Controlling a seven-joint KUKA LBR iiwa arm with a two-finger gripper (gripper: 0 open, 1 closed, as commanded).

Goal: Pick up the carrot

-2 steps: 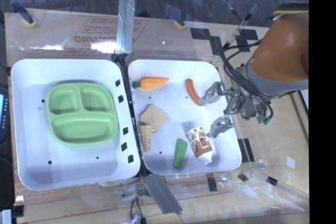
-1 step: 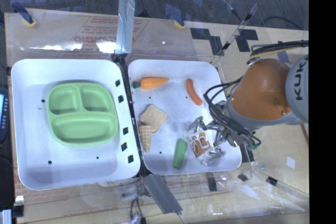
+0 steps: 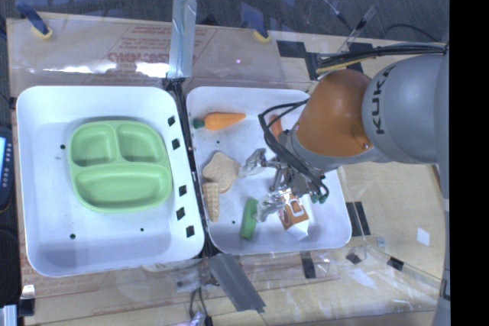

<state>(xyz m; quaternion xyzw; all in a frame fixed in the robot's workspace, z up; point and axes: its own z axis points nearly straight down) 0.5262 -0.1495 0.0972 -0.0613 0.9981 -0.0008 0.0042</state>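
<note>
Right bin (image 3: 229,99) taken as the landmark. The carrot (image 3: 220,121) lies on its side near the far left corner of this bin, stem end toward the divider, clear of its neighbours and lying flat on the floor; that open position likely makes it the easiest item here to approach from above. Nearer the bin's middle, a tan bread-like piece (image 3: 221,170) rests with a waffle cone (image 3: 211,200) just beside it along the left wall. A green stick-shaped item (image 3: 249,218) lies at the near edge, and a small orange-and-white packet (image 3: 293,214) sits close by toward the near right. The gripper (image 3: 276,191) hangs over the bin's near-right half, above the packet and well apart from the carrot. Metal parts crowd together there, and I cannot tell how the jaws stand or whether anything sits between them. The arm's orange band (image 3: 332,126) covers much of the right wall. To the left of the bin, the second bin (image 3: 30,164) holds a green divided plate (image 3: 120,164). Judgement: carrot not yet reached; the gripper must travel toward the far left corner before descending.
</note>
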